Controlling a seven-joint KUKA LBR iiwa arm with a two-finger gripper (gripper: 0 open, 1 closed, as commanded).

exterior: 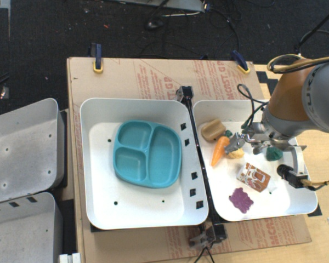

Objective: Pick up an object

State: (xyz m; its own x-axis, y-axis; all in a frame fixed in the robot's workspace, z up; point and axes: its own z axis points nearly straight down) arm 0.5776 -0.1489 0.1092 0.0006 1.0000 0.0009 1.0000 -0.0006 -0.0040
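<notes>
In the right bin lie an orange carrot, a tan bread-like piece, a small yellow piece, a brown and white carton, a purple grape cluster and a green object partly hidden by the arm. My gripper sits low in this bin, just right of the carrot's top end and above the yellow piece. Nothing shows between its fingers.
A teal divided plate lies in the left bin. A black divider runs between the bins. The grey and orange arm covers the right bin's far right side. White trays lie left of the bench.
</notes>
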